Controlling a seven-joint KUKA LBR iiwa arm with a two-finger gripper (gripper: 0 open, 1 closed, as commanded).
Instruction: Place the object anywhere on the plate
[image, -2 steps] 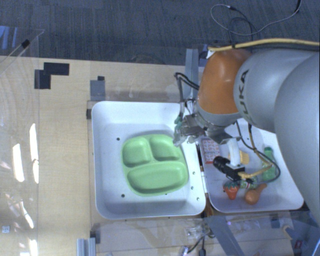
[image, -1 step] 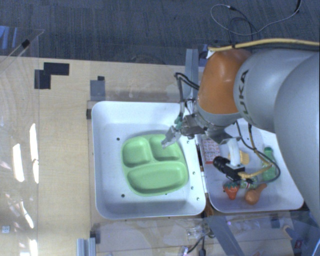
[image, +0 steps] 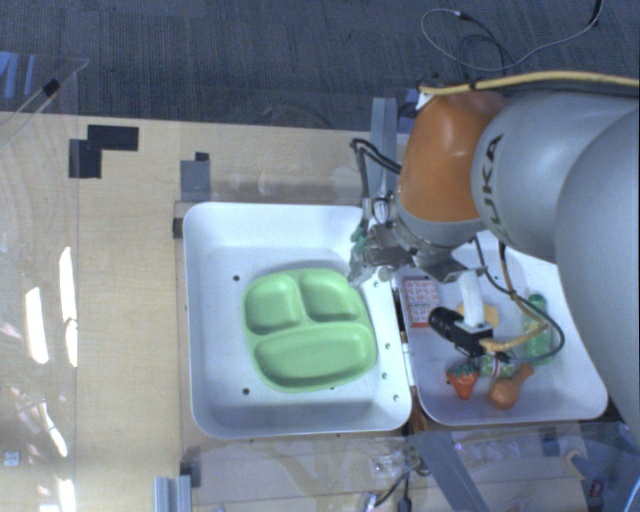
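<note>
A light green plate (image: 308, 328) with three compartments lies in the left white bin (image: 215, 300); nothing rests on it. My gripper (image: 367, 256) hangs at the plate's upper right corner, over the wall between the two bins. The wrist and its orange band hide most of it from above. I see nothing held under it. Loose objects lie in the right bin (image: 570, 395): a red-and-white packet (image: 420, 294), a white piece (image: 470, 293), a green item (image: 538, 322) and two orange, carrot-like pieces (image: 462, 382) (image: 506, 386).
The large grey arm covers the upper part of the right bin. Grey brackets (image: 196, 176) stand on the wooden bench behind the left bin. A clear panel (image: 40, 300) stands at the far left.
</note>
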